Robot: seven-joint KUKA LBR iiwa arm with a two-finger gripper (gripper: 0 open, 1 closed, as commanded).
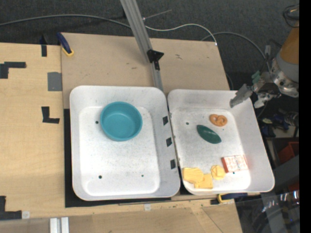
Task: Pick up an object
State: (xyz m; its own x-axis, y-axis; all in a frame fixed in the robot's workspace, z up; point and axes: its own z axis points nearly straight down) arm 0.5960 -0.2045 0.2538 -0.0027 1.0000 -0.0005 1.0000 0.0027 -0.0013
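Note:
My gripper (250, 97) hangs over the far right corner of the right bin (194, 101), its two fingers spread apart with nothing between them. In that bin lie an orange pretzel-shaped piece (218, 120), a dark green oval object (209, 134), a small red-and-white box (234, 163) and yellow pieces (198, 177) along the near edge. The orange piece is the closest thing to the gripper, a little down and to its left. A teal bowl (121, 121) sits upright in the left bin (87, 174).
A slanted metal pole (138, 23) with a black clamp rises behind the bins. Cables run across the dark floor at the back. The wooden bench (29, 130) with black tape marks stretches to the left. The bins touch along their middle rims.

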